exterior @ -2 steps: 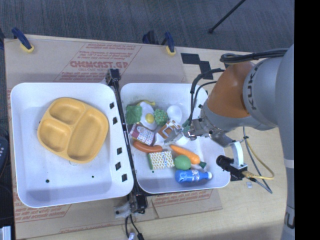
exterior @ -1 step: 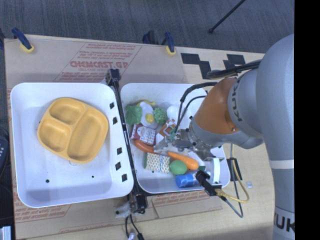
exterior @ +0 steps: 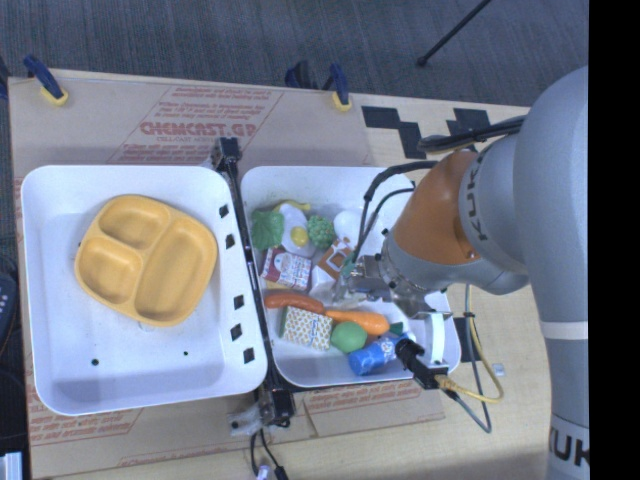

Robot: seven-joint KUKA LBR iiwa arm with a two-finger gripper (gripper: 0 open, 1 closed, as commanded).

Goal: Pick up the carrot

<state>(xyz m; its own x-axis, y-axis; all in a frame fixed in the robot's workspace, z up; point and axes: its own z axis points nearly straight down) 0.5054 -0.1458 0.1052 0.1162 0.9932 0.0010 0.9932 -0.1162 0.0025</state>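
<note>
Grey arm (exterior: 560, 218) overhung the right bin (exterior: 440, 353), its jaws (exterior: 355, 286) masked by the wrist; their opening could not be told. Carrot (exterior: 325, 311) lay just below-left of them, long axis running left-right, thick end nearer.

Two white bins are counted on the bench, the left bin (exterior: 60, 358) and the right bin (exterior: 300, 368). One yellow divided plate (exterior: 145, 258) is seen in the left bin. In the right bin, one carrot (exterior: 325, 310) is counted, along with two broccoli pieces (exterior: 267, 230) (exterior: 320, 231), one fried egg (exterior: 297, 236), one green ball (exterior: 348, 337), one blue bottle (exterior: 372, 358), one patterned block (exterior: 306, 328) and one red-and-white packet (exterior: 288, 267). Three clamps are counted along the bench's far edge (exterior: 45, 80) (exterior: 340, 86) (exterior: 297, 74). One arm (exterior: 500, 208) is seen.
</note>
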